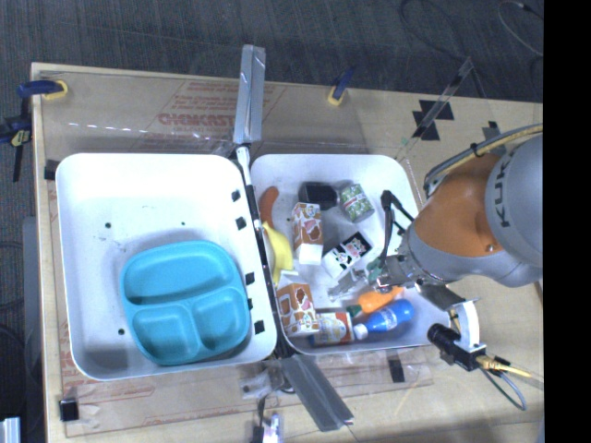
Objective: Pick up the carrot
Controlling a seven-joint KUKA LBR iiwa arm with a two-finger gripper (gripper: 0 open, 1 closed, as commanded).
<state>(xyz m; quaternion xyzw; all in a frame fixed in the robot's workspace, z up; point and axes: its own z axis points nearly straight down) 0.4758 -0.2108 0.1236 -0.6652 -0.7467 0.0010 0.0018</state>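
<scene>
Grey arm (480,220) with orange band enters from right, over right bin (277,335). Left bin (83,247) holds blue divided tray (185,303). Blue-capped bottle (383,321) lies lower right in right bin. Carrot (380,297), short, orange, just above bottle. Gripper (374,278) right over carrot; cannot tell its state
</scene>
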